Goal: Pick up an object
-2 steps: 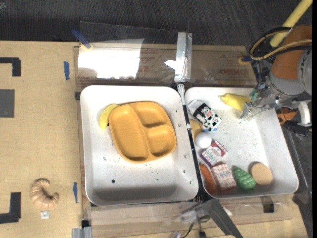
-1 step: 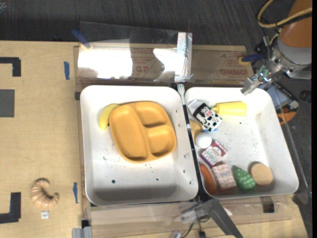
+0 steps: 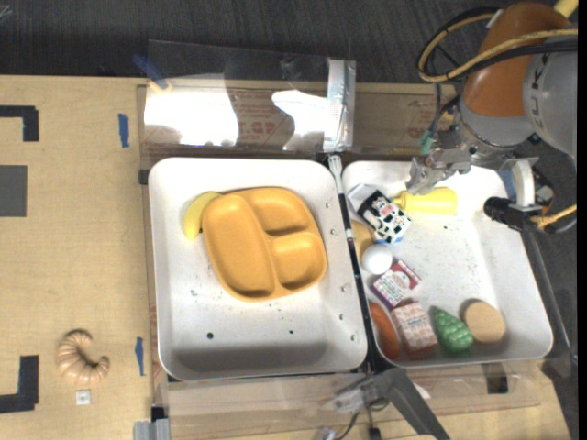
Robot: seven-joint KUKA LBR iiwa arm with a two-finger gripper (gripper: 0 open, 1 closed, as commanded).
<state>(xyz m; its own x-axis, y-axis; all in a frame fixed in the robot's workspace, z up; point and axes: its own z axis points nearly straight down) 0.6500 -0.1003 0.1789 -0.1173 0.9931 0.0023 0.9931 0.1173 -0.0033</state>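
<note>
where the hand (image 3: 424, 180), grip unclear, meets one yellow block (image 3: 431, 201): two bins (image 3: 170, 273).

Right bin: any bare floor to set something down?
Yes: the right bin is bare through its middle and right, between the yellow block up top and the tan puck below. Its left edge is crowded: cow toy, white ball, packets, green toy.

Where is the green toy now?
The green bumpy toy lies at the right bin's near edge, between a round tan piece and a red-white packet.
</note>
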